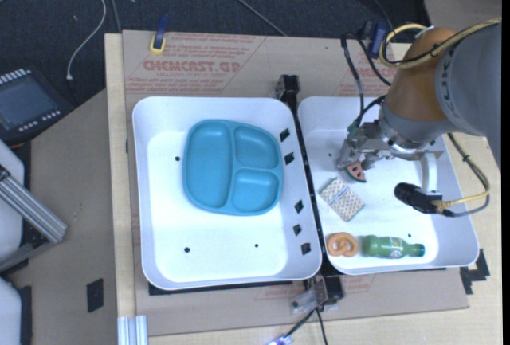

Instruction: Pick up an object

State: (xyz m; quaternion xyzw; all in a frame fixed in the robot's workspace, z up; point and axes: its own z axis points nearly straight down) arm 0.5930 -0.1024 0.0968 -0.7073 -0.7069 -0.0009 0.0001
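The gripper hangs low over the upper middle of the right bin, its metal tip pointing down and to the left from the grey arm and its orange band. How far open it is cannot be told from this slant, and nothing can be seen to be in its hold. A small brown piece lies on the bin floor right at the tip, just below it in the view and so close that touch or gap cannot be made out. Below that, a little to the left and apart from the tip, a checked packet lies flat and turned at an angle. Well apart from the gripper, along the near edge of the same bin, an orange ring sits just beside a green bottle that lies on its side, its cap end pointing right. The left bin holds a blue divided plate in its upper middle, well away from the gripper. Both bins rest side by side on a sheet of cardboard with red print.
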